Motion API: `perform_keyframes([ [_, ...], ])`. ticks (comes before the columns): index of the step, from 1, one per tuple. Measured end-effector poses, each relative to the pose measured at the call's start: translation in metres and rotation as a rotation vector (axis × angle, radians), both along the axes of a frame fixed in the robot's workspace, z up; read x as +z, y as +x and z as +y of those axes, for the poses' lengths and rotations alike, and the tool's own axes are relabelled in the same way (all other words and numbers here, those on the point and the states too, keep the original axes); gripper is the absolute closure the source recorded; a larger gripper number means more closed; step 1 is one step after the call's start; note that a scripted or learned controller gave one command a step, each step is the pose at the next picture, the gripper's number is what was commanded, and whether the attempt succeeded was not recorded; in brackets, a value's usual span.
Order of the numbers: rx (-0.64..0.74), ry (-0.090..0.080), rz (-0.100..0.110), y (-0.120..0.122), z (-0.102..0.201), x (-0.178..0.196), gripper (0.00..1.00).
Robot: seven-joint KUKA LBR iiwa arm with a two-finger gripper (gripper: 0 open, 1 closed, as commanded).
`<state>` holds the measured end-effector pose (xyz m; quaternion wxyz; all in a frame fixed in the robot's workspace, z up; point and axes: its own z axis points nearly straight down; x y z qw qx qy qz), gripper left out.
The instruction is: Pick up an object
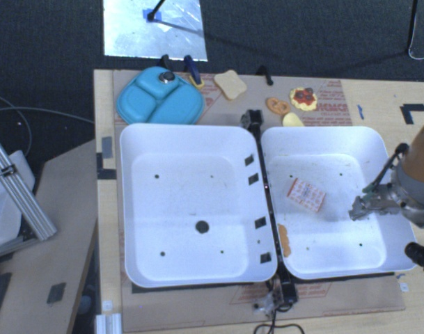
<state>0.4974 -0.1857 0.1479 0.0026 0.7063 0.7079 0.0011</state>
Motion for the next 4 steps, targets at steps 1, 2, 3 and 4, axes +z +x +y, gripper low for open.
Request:
perform_keyframes([
  [1,0.004,-0.003,-0.004,0.009,0.081,-0.063,1.0],
  [2,0.002,0.002,0.002,0.021,0.081,-0.06,1.0],
  [3,0.001,-0.001,-0.001,0.034,0.089,-0.06,1.0],
  [4,0.009,0.005,-0.003,-0.006,0.156,0.042,1.0],
])
